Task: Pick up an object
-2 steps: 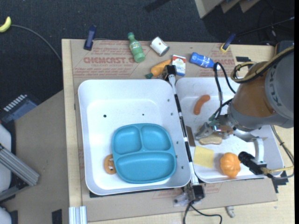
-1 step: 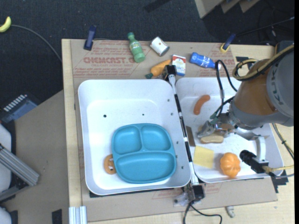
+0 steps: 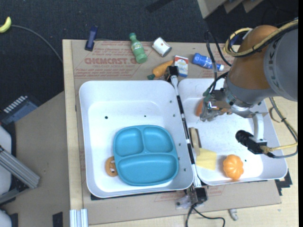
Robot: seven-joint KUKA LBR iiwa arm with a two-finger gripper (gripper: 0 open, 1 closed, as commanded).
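Gripper [image 3: 209,109] hanging low in right white bin [image 3: 265,174], beside small orange-red object [image 3: 200,108]; whether pinching it, cannot tell. Reaching step seeming underway; next needing firm close, lift.

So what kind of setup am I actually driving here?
Likely a lab test bench for robot grasping: two white bins on a board, toy food such as a small orange pumpkin, and loose cables.

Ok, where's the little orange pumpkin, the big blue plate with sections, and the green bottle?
Small orange pumpkin [image 3: 233,166]: camera view, middle of its round body, in the right bin.
Blue three-section plastic plate [image 3: 145,154]: camera view, on its central divider, in the left bin.
Green plastic bottle [image 3: 138,51]: camera view, mid-body, lying on the board behind the bins.
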